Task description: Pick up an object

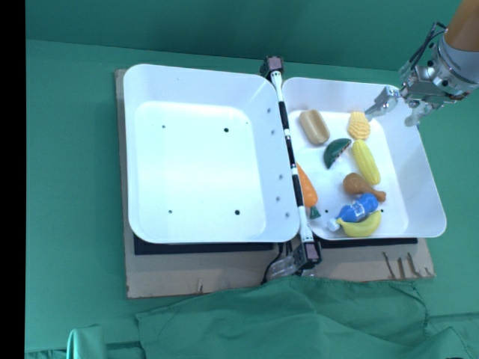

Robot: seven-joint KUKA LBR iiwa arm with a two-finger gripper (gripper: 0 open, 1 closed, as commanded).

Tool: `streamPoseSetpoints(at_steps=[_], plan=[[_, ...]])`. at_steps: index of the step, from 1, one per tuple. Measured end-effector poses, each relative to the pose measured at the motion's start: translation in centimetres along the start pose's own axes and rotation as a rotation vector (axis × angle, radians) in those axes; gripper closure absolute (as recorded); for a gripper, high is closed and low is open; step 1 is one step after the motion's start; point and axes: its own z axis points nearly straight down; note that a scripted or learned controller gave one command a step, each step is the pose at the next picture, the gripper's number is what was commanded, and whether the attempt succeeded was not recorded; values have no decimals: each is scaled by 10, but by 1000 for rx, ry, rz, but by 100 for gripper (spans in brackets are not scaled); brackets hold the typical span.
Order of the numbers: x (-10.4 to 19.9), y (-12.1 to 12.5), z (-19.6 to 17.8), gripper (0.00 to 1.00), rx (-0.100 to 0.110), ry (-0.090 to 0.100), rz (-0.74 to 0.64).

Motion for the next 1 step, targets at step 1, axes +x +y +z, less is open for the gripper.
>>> streamPoseSetpoints(at_steps=[1], plan=[[1,-92,11,0,6,1,3]])
